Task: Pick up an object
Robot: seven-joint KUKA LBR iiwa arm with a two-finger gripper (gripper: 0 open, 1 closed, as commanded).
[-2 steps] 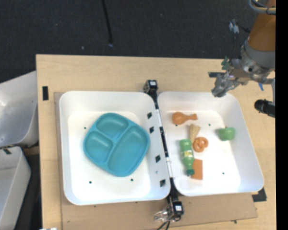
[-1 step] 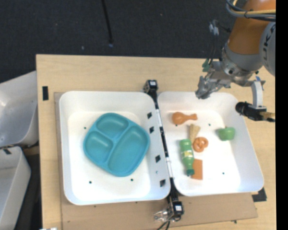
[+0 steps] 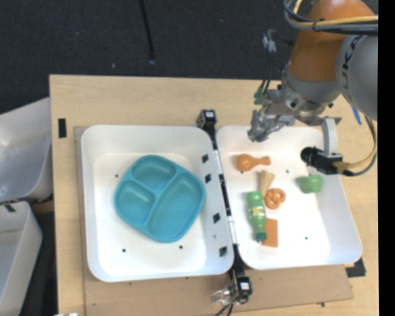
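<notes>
Wooden bench (image 3: 145,101), end effector (image 3: 259,133) above right bin's rim (image 3: 270,128)

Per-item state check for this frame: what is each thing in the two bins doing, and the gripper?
Gripper: above right bin's far edge, holding nothing visible.
Blue divided plate: flat in left bin.
Green bottle: lying down.
Orange chicken leg: lying loose.
Pretzel: lying flat.
Green cup: near right wall.
</notes>
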